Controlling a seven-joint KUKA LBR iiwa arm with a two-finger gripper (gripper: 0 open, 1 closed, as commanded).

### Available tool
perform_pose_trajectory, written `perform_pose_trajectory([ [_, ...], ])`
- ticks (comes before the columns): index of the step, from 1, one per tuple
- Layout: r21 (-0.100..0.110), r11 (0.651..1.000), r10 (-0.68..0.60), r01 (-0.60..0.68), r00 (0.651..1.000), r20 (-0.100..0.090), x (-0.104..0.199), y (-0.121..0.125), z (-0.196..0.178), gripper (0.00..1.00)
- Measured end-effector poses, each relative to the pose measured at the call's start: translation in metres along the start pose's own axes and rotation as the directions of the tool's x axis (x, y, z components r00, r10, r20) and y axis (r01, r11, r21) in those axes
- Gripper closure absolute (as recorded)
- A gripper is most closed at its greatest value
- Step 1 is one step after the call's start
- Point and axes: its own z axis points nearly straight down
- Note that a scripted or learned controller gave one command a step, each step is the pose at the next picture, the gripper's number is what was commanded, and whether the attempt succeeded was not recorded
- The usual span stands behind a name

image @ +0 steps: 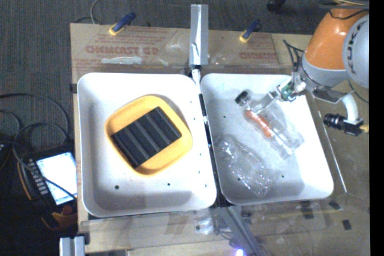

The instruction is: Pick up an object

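Hanging over the back right corner of the right bin (324,180), the hand (287,93) sat at the end of the grey arm (336,48) with its orange band, low near the bin's rim. Whether it was open or shut could not be told, and nothing could be seen gripped in it. Just beside it, reaching toward the bin's middle, lay a clear plastic bottle (273,123) on its side, with a dark cap (242,96) at one end and an orange strip along it; whether the hand touched it was unclear. Nearer the front of that bin lay a crumpled clear wrapper (243,165), apart from the bottle. The left bin (90,147) held a yellow tray with a black ribbed insert (149,135), resting flat and well away from the arm. Both bins sat side by side on the desk (129,51), probably so that the arm could reach each. Judging by its place, the bottle looked the likeliest pick, not yet lifted.
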Motion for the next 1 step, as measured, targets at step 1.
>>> perform_pose_trajectory([
  [1,0.013,0.990,-0.137,0.137,0.991,-0.004,0.0308,0.0140,0.0416,0.00],
])
